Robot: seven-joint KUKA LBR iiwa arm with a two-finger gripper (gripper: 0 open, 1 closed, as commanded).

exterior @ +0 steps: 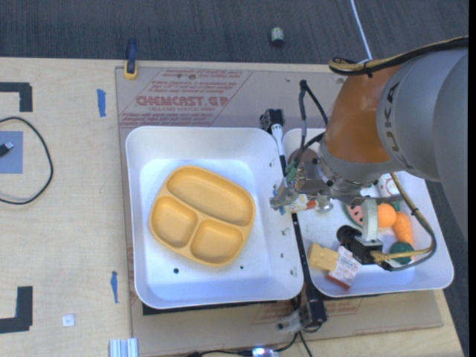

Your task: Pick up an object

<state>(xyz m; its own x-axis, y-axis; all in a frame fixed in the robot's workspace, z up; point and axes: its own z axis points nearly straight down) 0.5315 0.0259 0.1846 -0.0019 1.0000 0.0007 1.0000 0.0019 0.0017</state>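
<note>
Nearest, at the front of the right bin (440, 277), a yellow block (321, 257) lies beside a red and white packet (343, 271), the two touching or nearly so. Just behind them sit a dark green piece (399, 252), partly covered, two orange pieces (387, 216) close together, and what looks like a watermelon slice (358, 214), cut off by the robot above it. The grey and orange arm (387, 117) hides most of this bin's back half, so anything beneath it cannot be made out. The tool (297, 194) hangs over the strip where the two bins meet, above the left bin's (149, 277) right rim. It is a blurred tangle of metal and wires, and I cannot tell whether it is wide or narrow, or whether it holds anything. In the left bin a yellow plate (202, 214) with three compartments lies flat, well apart from the tool. Farther back, a board (182, 99) with red lettering lies on the bench (59, 259), with a blue clamp (131, 56) at its far corner. Beyond it, a small object (277, 36), too small to identify, rests on the dark floor.
</note>
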